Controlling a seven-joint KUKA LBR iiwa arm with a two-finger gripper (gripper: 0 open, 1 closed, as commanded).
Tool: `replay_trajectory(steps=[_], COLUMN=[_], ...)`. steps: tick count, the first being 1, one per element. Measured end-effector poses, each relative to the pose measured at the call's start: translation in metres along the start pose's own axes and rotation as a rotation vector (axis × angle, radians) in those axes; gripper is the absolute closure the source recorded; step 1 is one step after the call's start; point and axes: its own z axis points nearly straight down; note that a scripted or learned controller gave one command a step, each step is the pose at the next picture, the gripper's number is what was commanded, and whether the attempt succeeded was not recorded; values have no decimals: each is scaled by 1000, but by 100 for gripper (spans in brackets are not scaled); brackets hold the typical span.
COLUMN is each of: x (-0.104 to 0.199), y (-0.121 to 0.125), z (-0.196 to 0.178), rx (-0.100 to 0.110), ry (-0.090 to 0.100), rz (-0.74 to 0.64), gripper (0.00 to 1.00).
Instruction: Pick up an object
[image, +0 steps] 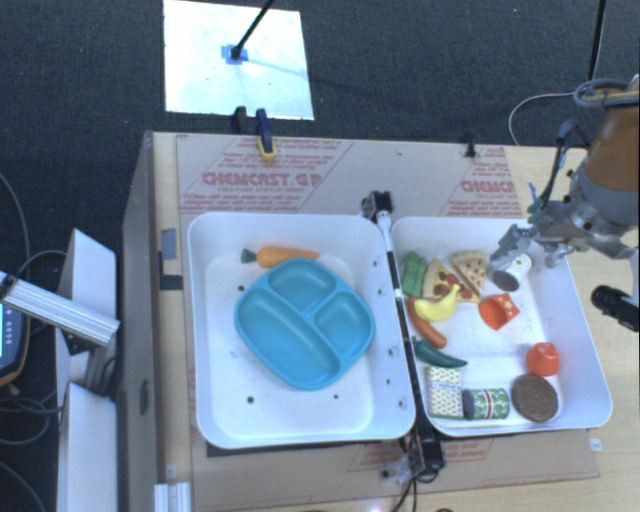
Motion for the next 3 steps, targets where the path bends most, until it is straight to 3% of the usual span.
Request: replay_trajectory(steps=[1,2,3], x=[-1,-10,26], y=[17,-5,61], z=[108,139,98], rx=[5,-22,-3], ry=[1,-9,1], rz=[0,0,-1], gripper=[0,0,0])
